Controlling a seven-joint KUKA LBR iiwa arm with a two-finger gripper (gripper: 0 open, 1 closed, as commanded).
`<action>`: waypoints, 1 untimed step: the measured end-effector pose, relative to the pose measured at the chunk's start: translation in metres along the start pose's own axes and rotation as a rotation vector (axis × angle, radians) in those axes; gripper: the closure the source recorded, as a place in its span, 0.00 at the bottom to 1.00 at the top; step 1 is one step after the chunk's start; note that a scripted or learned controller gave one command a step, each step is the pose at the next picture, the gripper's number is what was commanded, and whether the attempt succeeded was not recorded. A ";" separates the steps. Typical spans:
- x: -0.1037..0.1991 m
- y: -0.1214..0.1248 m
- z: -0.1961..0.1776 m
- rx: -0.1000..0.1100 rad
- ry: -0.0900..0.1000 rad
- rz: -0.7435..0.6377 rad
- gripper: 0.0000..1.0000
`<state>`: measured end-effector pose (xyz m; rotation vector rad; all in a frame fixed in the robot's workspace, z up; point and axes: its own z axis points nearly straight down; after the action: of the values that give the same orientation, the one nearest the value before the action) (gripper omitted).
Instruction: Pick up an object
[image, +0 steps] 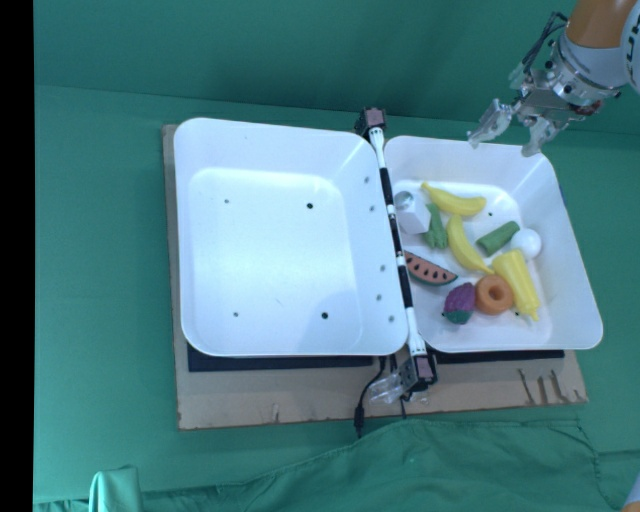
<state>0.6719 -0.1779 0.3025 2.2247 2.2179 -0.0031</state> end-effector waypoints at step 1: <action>0.000 0.000 0.000 0.000 0.000 0.000 0.00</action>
<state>0.6719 -0.1779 0.3025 2.2246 2.2178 -0.0030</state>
